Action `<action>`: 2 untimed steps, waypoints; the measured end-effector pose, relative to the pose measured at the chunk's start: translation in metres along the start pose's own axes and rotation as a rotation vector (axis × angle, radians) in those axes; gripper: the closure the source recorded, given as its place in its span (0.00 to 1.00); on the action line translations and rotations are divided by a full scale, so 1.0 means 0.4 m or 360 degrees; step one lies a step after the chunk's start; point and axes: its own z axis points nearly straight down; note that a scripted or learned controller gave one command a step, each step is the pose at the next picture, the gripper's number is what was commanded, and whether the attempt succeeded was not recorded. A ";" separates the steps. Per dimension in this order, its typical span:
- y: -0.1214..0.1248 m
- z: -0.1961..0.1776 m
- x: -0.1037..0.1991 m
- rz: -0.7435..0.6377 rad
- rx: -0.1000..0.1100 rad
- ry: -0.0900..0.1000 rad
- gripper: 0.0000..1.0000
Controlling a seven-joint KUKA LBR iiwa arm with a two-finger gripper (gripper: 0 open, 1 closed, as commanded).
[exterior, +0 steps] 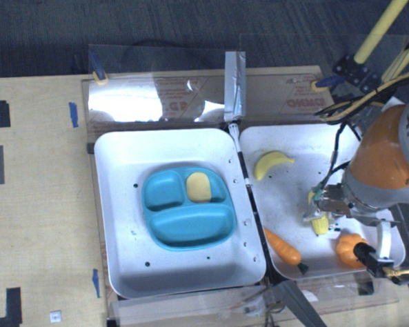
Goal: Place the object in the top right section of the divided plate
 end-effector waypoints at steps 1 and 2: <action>0.161 0.022 -0.123 -0.0359 -0.0029 -0.0008 1.00; 0.063 0.028 0.029 0.0172 0.0058 0.0000 1.00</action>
